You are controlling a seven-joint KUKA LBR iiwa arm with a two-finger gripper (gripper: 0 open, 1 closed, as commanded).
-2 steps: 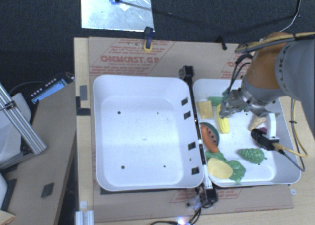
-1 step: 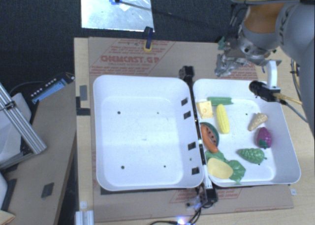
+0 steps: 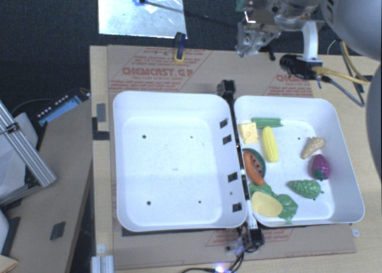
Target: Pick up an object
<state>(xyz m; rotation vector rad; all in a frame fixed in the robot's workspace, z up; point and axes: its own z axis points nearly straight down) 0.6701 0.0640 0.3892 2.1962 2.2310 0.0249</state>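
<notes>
— Since the gripper [image 3: 250, 42] hangs at the upper middle, grasp unreadable, what suits it?
— The corn cob [image 3: 270, 144], centre-right in the right bin [image 3: 343, 164]: probably light, stiff, slick plastic; pinch across its middle.

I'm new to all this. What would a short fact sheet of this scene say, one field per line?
Arm: grey, orange band, reaching in from the right
Hand: raised above the bench, behind the bins, holding nothing visible
Left bin: white, shallow
Right bin: white, holds toy foods
Items: corn cob, purple piece, green bean-like piece, watermelon slice, yellow cheese-like block
Task progress: nothing picked up yet
</notes>
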